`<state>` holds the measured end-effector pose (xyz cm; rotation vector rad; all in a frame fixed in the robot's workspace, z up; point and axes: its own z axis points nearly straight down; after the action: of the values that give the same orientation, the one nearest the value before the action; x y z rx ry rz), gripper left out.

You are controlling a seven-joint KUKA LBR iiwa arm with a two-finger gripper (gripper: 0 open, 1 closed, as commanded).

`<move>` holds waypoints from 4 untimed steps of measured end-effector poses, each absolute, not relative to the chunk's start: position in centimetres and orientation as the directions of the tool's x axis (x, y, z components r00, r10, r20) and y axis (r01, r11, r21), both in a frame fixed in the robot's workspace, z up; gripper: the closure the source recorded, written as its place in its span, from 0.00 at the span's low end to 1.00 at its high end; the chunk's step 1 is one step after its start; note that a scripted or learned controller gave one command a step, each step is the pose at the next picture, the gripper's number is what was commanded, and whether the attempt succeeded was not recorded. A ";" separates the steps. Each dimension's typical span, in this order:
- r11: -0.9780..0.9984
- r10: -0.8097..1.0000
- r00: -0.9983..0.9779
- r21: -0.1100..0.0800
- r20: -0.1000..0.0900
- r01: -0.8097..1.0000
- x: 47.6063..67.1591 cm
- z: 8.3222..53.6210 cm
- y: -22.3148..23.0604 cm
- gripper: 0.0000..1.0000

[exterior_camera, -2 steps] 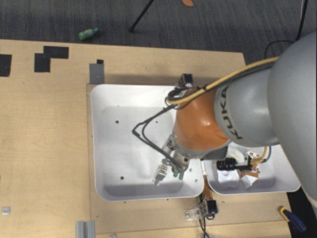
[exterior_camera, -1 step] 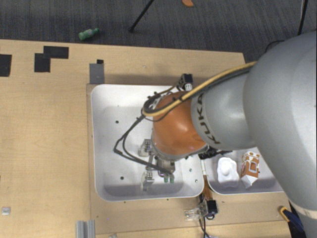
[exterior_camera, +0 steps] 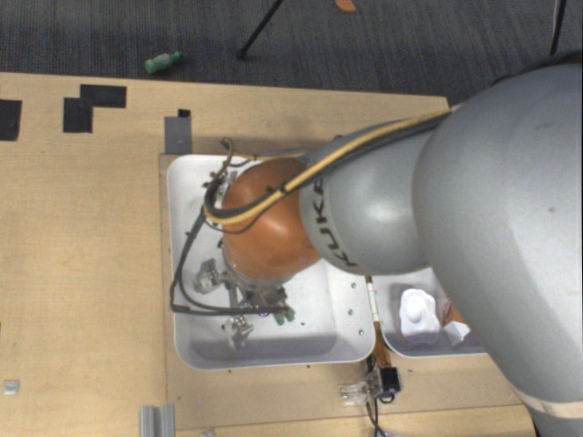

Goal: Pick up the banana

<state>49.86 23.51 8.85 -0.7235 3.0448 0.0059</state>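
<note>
Grey metal and an orange band filled the middle of the camera view: my own arm (exterior_camera: pixel 428 198), reaching in from the right and stooped over the left shallow white plastic bin (exterior_camera: pixel 182 244). A yellow cable (exterior_camera: pixel 364 144) and thinner black cables (exterior_camera: pixel 187 253) ran along my casing and looped down past the orange wrist band (exterior_camera: pixel 264 226) toward the bin's left wall.

Below the wrist my two-finger gripper (exterior_camera: pixel 240 328) hung low over the floor of that bin, near its front edge and a little left of its centre. From above and at this slant I could not tell how far it stood open, nor whether anything sat in it. A small green fitting (exterior_camera: pixel 284 315) showed just beside it on the tool mount.

Where the banana lay I could not tell; my arm covered most of the left bin and much of the right shallow white bin (exterior_camera: pixel 401 346).

In the right bin, near its left wall, sat a crumpled white object (exterior_camera: pixel 416 309), with a small orange-brown scrap (exterior_camera: pixel 453 315) just beside it at the edge of my casing.

On the light wooden bench (exterior_camera: pixel 82 271), black tape patches (exterior_camera: pixel 91 106) lay toward the back left corner, and a clear plastic clip (exterior_camera: pixel 360 391) lay by the front edge, between the two bins. Beyond the bench, a small green object (exterior_camera: pixel 164 61) lay on the dark carpet (exterior_camera: pixel 410 35).
</note>
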 end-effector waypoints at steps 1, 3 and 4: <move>0.921 -0.390 -0.921 0.001 -0.010 -0.390 57.0 23.0 23.5 0.00; 0.856 -0.516 -0.856 -0.001 -0.011 -0.516 50.1 8.9 23.6 0.00; 0.835 -0.550 -0.835 -0.002 -0.012 -0.550 51.4 35.6 21.4 0.00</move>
<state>51.38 21.41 35.60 -0.8981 2.9982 0.0027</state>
